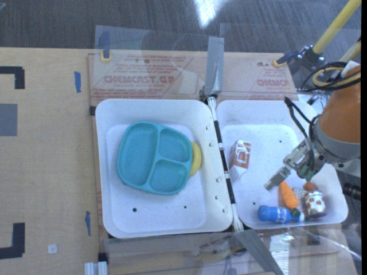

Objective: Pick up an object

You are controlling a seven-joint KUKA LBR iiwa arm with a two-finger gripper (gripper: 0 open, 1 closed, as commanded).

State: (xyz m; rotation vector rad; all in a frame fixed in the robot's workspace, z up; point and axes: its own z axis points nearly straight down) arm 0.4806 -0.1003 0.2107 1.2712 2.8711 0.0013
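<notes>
My gripper hangs over the front right part of the right bin, open, with nothing between its fingers. One grey fingertip points to the lower left. Just below the gripper lies an orange carrot. Beside the carrot, against the bin's front wall, are a blue bottle and a red-and-white spotted toy. A small white-and-orange carton lies near the bin's left wall, apart from the gripper.
The left bin holds a teal divided plate with a yellow object partly tucked under its right edge. The arm's orange band and cables overhang the right bin's right side.
</notes>
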